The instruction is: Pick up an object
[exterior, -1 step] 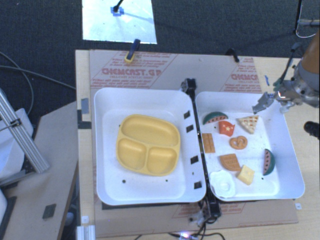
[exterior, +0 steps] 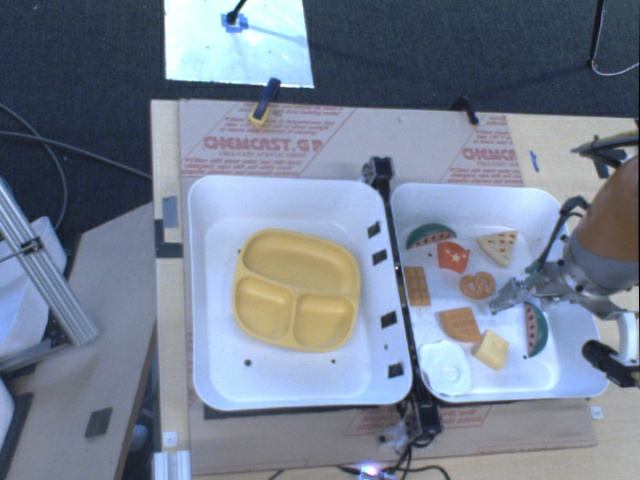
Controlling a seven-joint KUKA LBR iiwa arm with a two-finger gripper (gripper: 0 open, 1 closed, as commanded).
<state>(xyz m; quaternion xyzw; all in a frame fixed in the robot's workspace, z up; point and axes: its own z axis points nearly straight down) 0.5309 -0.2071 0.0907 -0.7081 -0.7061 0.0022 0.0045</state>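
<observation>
On the table (exterior: 330,133): a protective sheet under the bins carries red print reading "CHEMCAST GP", clear at the left, repeated at the right where part of it is hidden.
Left bin (exterior: 205,268): holds a yellow divided tray (exterior: 296,290) with three compartments.
Right bin (exterior: 470,198): toy foods lie scattered, among them a watermelon slice (exterior: 430,235) at upper left, a red piece with a star (exterior: 452,256), a wedge of cheese (exterior: 497,247), a pretzel (exterior: 477,286), a waffle bar (exterior: 417,286), a toast square (exterior: 460,324), a yellow block (exterior: 491,350) and a white fried egg (exterior: 446,366).
Second watermelon slice (exterior: 535,328): stands just below the hand.
Hand (exterior: 515,293): low over the right bin's middle; its grip cannot be told, as the metal parts blur together.
Arm (exterior: 610,233): cut off by the right edge.
</observation>
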